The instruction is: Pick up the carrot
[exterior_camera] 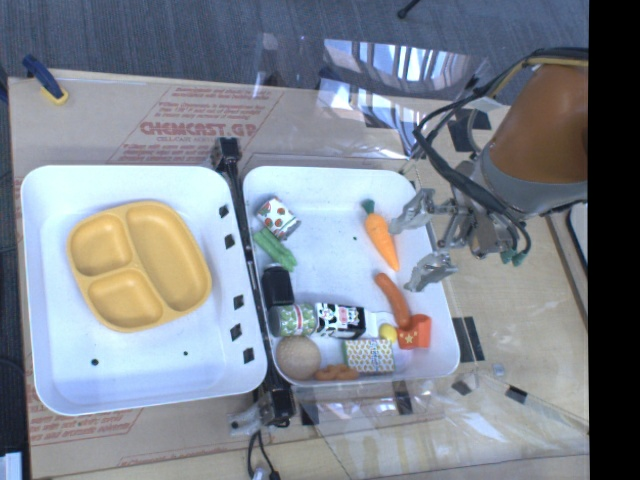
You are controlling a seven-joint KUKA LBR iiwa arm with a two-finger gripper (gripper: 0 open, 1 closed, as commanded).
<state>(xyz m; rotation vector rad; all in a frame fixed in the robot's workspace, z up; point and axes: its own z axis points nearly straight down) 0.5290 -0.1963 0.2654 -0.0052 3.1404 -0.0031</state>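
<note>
Crowding the right bin [330,180] below the carrot [381,240] are a sausage [393,298], a green pod [274,249] and a cow-print can [338,319]; just right of the carrot hangs the gripper [424,239], fingers spread and holding nothing

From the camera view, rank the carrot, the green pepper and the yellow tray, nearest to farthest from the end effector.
1. carrot, just left of the end effector, right bin.
2. green pepper, that bin's left side.
3. yellow tray, left bin.
</note>
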